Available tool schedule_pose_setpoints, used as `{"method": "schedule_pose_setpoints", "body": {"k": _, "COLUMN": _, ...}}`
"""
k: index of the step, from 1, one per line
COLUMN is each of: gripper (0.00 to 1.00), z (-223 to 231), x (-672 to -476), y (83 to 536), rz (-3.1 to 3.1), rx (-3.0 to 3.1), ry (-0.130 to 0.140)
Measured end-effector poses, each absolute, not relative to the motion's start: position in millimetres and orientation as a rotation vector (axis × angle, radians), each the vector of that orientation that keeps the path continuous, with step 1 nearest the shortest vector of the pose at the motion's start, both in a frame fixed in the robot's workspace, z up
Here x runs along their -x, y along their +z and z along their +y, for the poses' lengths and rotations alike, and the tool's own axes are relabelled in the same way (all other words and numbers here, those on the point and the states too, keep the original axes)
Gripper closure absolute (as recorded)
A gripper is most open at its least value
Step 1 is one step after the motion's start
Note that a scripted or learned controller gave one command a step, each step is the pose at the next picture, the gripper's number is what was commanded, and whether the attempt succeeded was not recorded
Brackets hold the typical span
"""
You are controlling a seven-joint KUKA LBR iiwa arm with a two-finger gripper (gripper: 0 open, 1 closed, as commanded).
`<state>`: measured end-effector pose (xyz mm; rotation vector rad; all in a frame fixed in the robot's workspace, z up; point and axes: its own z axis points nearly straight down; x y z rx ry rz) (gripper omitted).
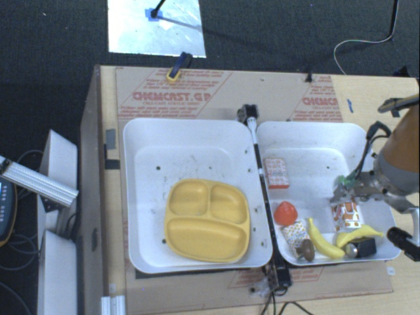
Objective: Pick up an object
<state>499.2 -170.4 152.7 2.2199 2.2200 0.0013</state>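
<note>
Got two shallow white bins side by side on the bench (pixel 98 176), sitting on a cardboard sheet (pixel 170 96) with red print.

Left bin (pixel 151 136): just a yellow divided plate (pixel 207 220), lying flat toward the near side and a bit right of centre.

Right bin (pixel 308 136): all the small stuff. Starting far-left, a little red-and-white box (pixel 276 173) right by the wall shared with the left bin. Nearer than that, a red-orange round thing (pixel 285 212). Just beyond it toward the near edge, a patterned cup-like piece (pixel 296 231) on its side, with a small brown lump (pixel 306 248) touching its near end. Next to those, a yellow banana (pixel 321 239) lying at a slant, then a second yellow banana (pixel 357 233) further right, resting on or against a dark block (pixel 365 247) at the near-right corner. Hard to say which.

Arm (pixel 400 156) reaching in from the right, low over the right half of that bin. Gripper (pixel 349 190) hanging just above an orange-and-white packet (pixel 346 214), which lies on the bin floor between the gripper and the second banana. No telling whether the gripper is spread or pinched, too blurry and dark there. Can't see anything lifted either; packet looks flat on the bin floor.

Off the far side of the bench, a small yellow-and-blue thing (pixel 177 67) at the cardboard's edge, and a shiny sheet (pixel 157 15) on the dark floor.
</note>
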Motion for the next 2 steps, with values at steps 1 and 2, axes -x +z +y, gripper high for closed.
{"method": "schedule_pose_setpoints", "body": {"k": 1, "gripper": 1.00, "z": -138.0, "x": -540.0, "y": 178.7, "rz": 2.224, "rx": -2.217, "ry": 0.003}}
{"method": "schedule_pose_setpoints", "body": {"k": 2, "gripper": 1.00, "z": -50.4, "x": -554.6, "y": 211.4, "rz": 2.225, "rx": -2.217, "ry": 0.003}}
